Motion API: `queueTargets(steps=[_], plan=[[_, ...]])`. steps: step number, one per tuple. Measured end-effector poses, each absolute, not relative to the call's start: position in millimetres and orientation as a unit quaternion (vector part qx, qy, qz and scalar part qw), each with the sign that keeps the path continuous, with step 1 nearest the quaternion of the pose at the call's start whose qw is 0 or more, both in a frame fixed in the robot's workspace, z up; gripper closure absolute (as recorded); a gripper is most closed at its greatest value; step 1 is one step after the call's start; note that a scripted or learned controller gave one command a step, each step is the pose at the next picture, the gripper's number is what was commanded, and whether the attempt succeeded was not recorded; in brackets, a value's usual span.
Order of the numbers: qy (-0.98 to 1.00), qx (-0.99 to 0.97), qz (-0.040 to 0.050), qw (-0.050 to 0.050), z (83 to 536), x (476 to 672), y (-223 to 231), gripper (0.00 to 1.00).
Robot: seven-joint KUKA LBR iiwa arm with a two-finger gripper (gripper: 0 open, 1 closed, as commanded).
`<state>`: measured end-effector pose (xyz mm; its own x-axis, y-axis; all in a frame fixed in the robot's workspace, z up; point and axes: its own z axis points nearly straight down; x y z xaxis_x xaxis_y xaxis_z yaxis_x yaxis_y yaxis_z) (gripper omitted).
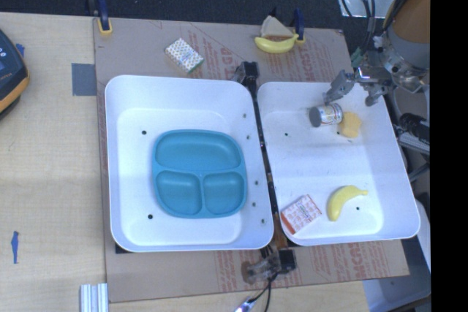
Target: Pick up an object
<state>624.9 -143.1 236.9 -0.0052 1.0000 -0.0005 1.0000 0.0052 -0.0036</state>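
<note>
Approach step in hand: my end effector (358, 84) hangs released — nothing between its fingers — just above the small can (326, 115) in the right bin (380, 179); next, descend and clench.

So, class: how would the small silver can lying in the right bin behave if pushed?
The small silver metal can lies on its side, so it would probably roll. Its smooth, round body looks slippery to grip. It may bump the pale yellow chunk beside it.

My arm (409, 18) runs off the right edge above the orange band; the print on the red-and-white packet (300, 213) is too small to read, and the dark device (11, 77) on the bench is cut at the left edge
</note>
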Motion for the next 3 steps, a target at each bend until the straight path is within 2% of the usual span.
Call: queueTargets(steps=[1,2,3], plan=[[-0.709,-0.706,-0.0038,-0.004,119.8,658.3,-192.1,0.0],[-0.709,-0.706,-0.0053,-0.007,110.7,651.7,-203.4,0.0],[-0.709,-0.706,0.0013,0.001,157.4,539.8,-190.8,0.0]])
